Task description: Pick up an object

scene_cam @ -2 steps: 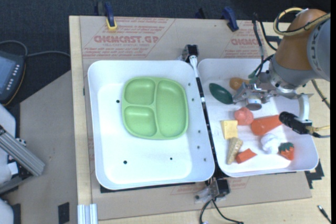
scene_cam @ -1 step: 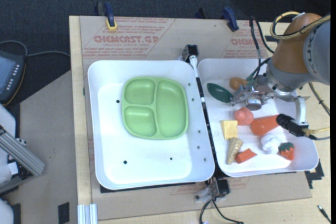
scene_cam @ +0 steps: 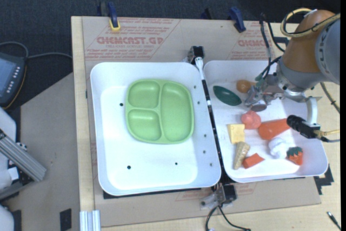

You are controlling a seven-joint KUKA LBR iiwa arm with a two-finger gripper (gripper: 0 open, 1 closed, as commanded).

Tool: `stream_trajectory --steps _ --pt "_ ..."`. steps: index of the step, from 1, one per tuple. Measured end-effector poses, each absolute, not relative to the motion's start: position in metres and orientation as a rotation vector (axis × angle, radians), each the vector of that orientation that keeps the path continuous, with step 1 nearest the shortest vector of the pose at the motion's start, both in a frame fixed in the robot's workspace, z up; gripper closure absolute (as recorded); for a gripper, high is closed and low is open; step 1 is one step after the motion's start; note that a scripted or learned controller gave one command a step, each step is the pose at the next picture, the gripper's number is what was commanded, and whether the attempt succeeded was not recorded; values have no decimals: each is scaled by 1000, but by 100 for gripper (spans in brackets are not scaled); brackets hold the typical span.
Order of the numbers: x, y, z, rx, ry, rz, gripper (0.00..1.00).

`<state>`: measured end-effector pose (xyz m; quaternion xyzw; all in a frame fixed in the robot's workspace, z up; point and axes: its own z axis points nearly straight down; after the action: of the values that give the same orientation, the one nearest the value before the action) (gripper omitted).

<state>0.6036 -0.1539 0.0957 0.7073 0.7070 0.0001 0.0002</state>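
From the camera above the bench, I reach in from the right, my grey arm with its orange band (scene_cam: 303, 43) bent over the right bin (scene_cam: 319, 167). My gripper (scene_cam: 258, 99) hangs low over the upper middle of that bin, just above a pink rounded piece (scene_cam: 251, 119) and beside a dark green leaf-shaped piece (scene_cam: 227, 96). Whether my hand is released or clenched I cannot tell; the metal parts blur together at this slant, and I see nothing plainly caught in it.

A small orange-brown ball (scene_cam: 243, 85) sits near the bin's upper wall, just to the left of my gripper. Below the pink piece lies a yellow block (scene_cam: 236, 133), and under that a tan cone (scene_cam: 240, 154) touching a small orange wedge (scene_cam: 253, 160). An orange carrot-like piece (scene_cam: 273, 127) lies to the right of the pink one. Nearer the lower right there is a white lump (scene_cam: 278, 146) and a red strawberry-like piece (scene_cam: 294, 155) (green at its top).

The left bin (scene_cam: 108, 170) holds a light green divided plate (scene_cam: 160, 111), lying flat in its upper half, well apart from my gripper. Both bins rest side by side on a brown cardboard sheet (scene_cam: 135, 35).
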Motion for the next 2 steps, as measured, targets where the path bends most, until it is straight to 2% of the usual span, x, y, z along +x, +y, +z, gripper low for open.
stream_trajectory --steps 1,2 --pt "615 -155 149 2216 2218 4 100" --pt "610 -150 210 2216 2218 5 100"
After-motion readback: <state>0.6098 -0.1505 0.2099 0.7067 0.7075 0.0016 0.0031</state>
